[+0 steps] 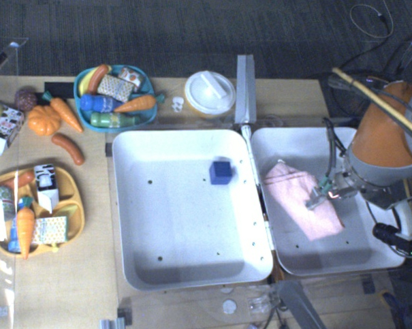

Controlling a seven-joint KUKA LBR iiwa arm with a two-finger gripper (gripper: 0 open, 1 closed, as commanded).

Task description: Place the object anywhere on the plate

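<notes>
The bench carries two shallow white bins side by side: the left bin (149, 265) and the right bin (292, 255). A small blue cube (221, 171) rests on the floor of the left bin, toward 1 o'clock from that bin's centre, near the dividing wall and well apart from the arm. A pink plate (299, 200), pale and roughly oblong, lies flat on the floor of the right bin, its long axis running from 11 o'clock to 5 o'clock. The arm (385, 139), grey with an orange band, enters from 3 o'clock. The gripper (322, 193) sits over the plate's 3 o'clock edge, pointing toward 9 o'clock; whether its fingers are apart or together cannot be told at this resolution, and nothing is visible between them. Outside the bins, at 10 o'clock on the bench, a blue bowl (114, 96) holds assorted toy food. A white lidded container (210, 92) stands at 12 o'clock, just beyond the left bin's far rim. A yellow tray (74, 197) of toy food sits at 9 o'clock. Loose toy items, including a small orange pumpkin (43, 120) and a sausage (69, 148), lie between bowl and tray.
</notes>
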